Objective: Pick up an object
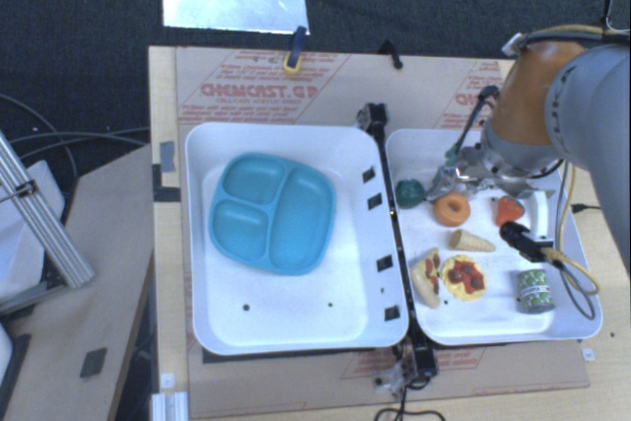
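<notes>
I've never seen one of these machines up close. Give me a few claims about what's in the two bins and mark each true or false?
1. The blue divided plate lies in the left bin. True.
2. The donut sits on the blue plate. False: it lies in the right bin, near the pincer.
3. The small pizza is in the right bin. True.
4. The green can is in the left bin. False: it is in the right bin's near corner.

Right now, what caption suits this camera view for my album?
Grey arm's gripper hovers by an orange ring-shaped doughnut toy in the right white bin; blue divided plate lies left.
</notes>
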Available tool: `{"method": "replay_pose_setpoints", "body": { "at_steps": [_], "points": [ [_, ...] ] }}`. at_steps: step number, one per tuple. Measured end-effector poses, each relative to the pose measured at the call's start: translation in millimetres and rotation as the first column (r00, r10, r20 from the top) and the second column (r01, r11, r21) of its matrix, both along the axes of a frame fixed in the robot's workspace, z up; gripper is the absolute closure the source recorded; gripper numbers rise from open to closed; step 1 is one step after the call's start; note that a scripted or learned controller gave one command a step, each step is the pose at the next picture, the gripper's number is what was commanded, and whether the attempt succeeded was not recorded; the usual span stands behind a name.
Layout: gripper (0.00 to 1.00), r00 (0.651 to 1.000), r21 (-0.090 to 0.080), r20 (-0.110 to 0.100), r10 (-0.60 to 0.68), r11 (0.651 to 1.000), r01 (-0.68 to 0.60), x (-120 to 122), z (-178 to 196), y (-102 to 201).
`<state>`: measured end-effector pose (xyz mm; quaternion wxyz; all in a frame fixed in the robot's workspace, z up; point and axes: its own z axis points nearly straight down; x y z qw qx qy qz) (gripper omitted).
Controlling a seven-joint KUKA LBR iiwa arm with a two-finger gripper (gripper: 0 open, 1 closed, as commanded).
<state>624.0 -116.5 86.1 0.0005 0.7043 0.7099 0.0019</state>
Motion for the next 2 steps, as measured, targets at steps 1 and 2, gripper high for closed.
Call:
{"method": "replay_pose_setpoints", "body": {
  "at_steps": [1,2],
  "points": [
    [1.0,1.0,-0.002,0.007,-0.004,1.0,0.004,1.6,11.4,-3.5],
    [1.0,1.0,0.001,0.01,0.005,1.0,-0.005,18.6,105.2,89.3]
  ]
}}
